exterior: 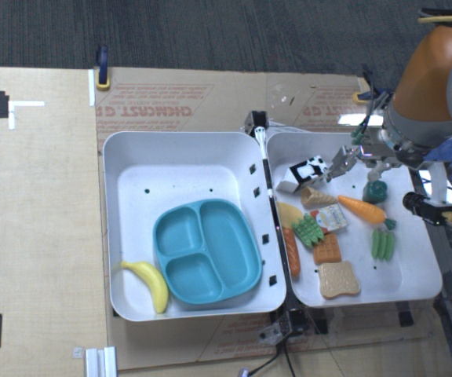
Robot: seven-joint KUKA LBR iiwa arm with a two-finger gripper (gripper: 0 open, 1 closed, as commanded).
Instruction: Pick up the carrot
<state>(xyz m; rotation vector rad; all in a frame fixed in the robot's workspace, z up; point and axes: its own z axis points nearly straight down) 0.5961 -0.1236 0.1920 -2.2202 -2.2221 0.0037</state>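
Observation:
The carrot [361, 208] is orange with a small green top and lies flat in the right bin [414, 285], pointing left and up. My gripper [359, 166] hangs over the back of that bin, a little above and behind the carrot. Its two fingers stand spread apart and open, the left finger [339, 164] slanting toward a black and white toy [308, 169]. Nothing sits between the fingers. A teal round toy [377, 189] lies between the gripper and the carrot.
Crowded around the carrot are green beans [382, 244], a bread slice [340, 280], a sausage [291, 252], a green leafy piece [308, 230] and an orange cracker [327, 249]. The left bin [132, 163] holds a teal divided plate [206, 250] and a banana [154, 284].

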